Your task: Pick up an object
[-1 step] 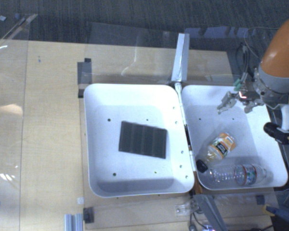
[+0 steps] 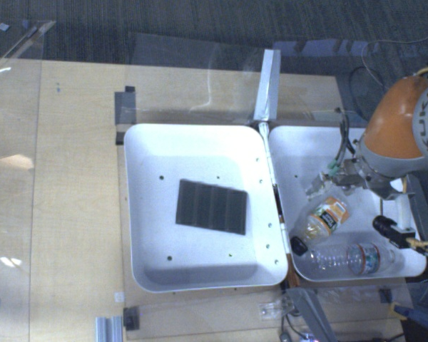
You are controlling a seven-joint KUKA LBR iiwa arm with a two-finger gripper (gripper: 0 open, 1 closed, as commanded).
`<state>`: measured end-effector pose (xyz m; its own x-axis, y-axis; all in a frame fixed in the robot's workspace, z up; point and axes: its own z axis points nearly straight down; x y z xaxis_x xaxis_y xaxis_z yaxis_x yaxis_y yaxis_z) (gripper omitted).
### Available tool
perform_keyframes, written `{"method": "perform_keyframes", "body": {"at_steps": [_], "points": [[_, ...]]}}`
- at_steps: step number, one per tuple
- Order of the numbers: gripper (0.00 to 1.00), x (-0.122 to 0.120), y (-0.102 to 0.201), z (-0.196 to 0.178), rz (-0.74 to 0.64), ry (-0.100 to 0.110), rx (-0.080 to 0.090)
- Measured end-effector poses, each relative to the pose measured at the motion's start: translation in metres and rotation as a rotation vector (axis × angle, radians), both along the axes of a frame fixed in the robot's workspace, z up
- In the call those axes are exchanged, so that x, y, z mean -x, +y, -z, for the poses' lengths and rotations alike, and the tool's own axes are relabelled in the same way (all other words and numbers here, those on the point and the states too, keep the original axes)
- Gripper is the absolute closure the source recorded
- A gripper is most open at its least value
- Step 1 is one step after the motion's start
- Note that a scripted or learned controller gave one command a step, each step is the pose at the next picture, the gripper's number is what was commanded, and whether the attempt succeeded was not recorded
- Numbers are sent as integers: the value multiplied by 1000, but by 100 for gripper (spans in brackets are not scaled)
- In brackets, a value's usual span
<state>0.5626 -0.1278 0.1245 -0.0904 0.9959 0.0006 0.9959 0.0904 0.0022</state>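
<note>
In the right bin (image 2: pixel 299 148) a small bottle (image 2: pixel 321 221) with an orange-and-yellow label and a black cap lies tilted, cap toward the bin's lower left. Just below it a clear plastic bottle (image 2: pixel 346 258) with a blue-green label lies on its side along the front wall. My gripper (image 2: pixel 333 179) hangs in the right bin just above and behind the small bottle, under the orange band of the arm (image 2: pixel 399 123). Nothing visible is held in it. In the left bin (image 2: pixel 146 191) a dark grey ribbed rectangular pad (image 2: pixel 212 206) lies flat near the middle.
The two bins meet at a shared wall (image 2: pixel 271 191). A metal upright (image 2: pixel 267 84) stands behind that seam. Bare wooden bench (image 2: pixel 57 191) extends to the left, with clear panels over it.
</note>
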Motion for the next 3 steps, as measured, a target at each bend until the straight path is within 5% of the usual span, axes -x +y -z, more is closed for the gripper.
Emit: {"method": "perform_keyframes", "body": {"at_steps": [1, 2, 3], "points": [[0, 42, -21, 35, -155, -11, 3], [100, 38, -21, 22, -155, -21, 5], [100, 19, 52, -70, -314, -8, 3]]}}
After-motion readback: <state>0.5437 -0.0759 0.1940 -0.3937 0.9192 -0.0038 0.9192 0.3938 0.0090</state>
